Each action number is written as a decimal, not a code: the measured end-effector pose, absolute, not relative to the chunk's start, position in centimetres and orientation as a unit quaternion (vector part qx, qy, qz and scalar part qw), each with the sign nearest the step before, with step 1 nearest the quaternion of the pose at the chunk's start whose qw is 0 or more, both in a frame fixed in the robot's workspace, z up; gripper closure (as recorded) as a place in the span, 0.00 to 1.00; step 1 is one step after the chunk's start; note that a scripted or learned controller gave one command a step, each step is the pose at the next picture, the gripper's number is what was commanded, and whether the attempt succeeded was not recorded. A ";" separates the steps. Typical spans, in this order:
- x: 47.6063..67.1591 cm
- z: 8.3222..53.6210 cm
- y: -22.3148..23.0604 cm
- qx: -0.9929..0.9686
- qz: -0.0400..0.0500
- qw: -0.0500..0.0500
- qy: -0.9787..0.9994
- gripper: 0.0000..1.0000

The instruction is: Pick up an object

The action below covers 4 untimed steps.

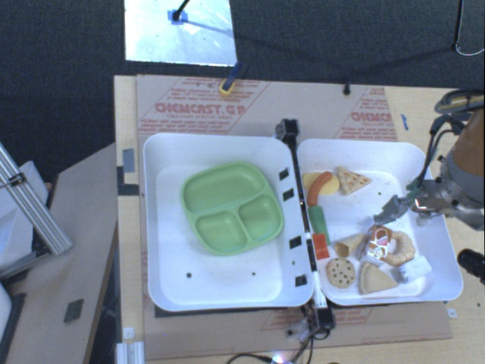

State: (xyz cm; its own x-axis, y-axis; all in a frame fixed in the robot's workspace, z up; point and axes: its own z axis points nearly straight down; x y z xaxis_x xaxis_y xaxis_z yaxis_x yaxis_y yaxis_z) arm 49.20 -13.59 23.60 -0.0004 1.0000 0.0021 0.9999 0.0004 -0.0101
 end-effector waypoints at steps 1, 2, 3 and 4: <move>49.4 24.2 -13.6 -0.706 -0.001 -0.001 -0.708 0.00; 49.9 18.5 -12.7 -0.706 0.001 0.002 -0.708 0.00; 50.5 14.1 -12.8 -0.707 0.000 0.001 -0.707 0.00; 51.1 11.1 -13.1 -0.707 -0.004 -0.009 -0.707 0.00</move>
State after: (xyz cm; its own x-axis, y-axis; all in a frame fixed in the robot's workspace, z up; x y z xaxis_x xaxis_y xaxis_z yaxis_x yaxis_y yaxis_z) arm 51.08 -13.13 11.13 0.0011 1.0000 -0.0065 0.9998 -0.0010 0.0186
